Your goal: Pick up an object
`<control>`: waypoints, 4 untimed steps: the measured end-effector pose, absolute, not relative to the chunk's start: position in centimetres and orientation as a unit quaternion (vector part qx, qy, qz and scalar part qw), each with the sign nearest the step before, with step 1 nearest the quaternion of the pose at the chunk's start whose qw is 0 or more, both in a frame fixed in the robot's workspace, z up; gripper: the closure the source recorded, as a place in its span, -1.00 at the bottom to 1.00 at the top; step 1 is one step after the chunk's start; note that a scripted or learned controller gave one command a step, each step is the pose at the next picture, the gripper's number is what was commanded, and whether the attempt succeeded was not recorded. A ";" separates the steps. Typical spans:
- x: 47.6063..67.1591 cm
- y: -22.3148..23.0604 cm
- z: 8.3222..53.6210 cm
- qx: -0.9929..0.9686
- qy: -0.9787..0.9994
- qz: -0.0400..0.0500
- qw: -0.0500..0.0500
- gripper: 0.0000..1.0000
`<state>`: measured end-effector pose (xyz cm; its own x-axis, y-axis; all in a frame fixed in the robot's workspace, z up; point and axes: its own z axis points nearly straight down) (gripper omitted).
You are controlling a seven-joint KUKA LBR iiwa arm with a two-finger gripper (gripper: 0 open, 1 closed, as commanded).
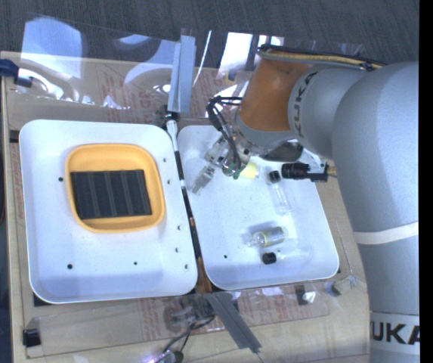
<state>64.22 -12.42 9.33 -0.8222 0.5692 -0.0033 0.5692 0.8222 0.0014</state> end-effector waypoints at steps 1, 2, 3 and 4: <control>64.6 -16.5 16.6 0.247 0.969 0.000 0.001 -1.00; 63.4 -21.0 9.8 0.236 0.972 0.000 0.000 -1.00; 63.6 -21.0 11.0 0.234 0.972 -0.001 0.001 1.00; 64.3 -17.8 24.3 0.277 0.961 0.000 0.002 1.00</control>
